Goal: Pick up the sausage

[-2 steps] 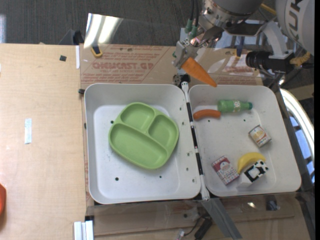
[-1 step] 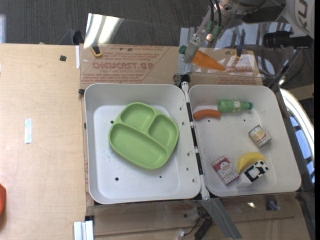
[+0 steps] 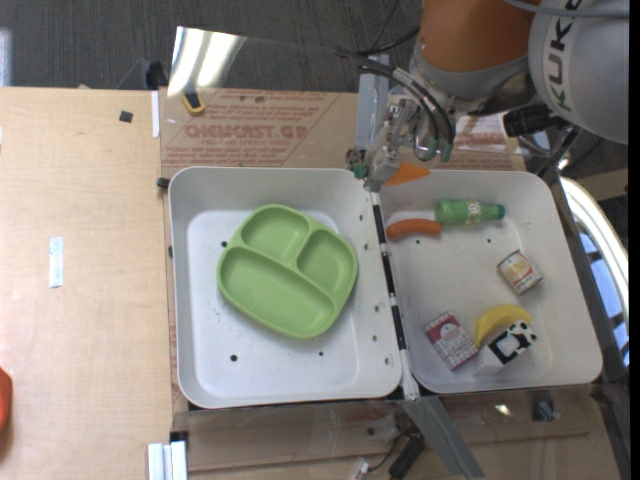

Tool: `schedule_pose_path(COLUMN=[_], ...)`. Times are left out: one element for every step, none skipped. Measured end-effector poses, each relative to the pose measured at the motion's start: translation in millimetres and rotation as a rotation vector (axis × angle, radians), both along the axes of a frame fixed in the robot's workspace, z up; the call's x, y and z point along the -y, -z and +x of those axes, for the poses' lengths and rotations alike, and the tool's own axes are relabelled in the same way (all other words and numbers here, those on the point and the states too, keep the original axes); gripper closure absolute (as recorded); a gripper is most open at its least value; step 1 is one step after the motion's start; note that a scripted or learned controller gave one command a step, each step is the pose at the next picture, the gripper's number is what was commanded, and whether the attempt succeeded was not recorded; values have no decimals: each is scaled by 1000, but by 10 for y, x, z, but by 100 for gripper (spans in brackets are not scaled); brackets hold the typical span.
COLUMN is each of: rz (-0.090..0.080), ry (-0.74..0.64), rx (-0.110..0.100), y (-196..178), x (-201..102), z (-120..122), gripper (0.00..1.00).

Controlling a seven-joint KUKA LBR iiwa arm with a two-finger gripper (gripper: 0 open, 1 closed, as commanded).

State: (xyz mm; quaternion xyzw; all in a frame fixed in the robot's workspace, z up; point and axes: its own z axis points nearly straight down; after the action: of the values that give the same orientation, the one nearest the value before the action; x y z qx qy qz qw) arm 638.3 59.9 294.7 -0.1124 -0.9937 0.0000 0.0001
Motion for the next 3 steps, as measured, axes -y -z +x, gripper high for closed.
schedule_pose_path(rz=[0,-1,-1], ry=[42,256,386], rx=[0,-1,3], y=[247,359,318], x=[-317,-145,-537], z=[-73,-168,101], gripper=[100,100,100])
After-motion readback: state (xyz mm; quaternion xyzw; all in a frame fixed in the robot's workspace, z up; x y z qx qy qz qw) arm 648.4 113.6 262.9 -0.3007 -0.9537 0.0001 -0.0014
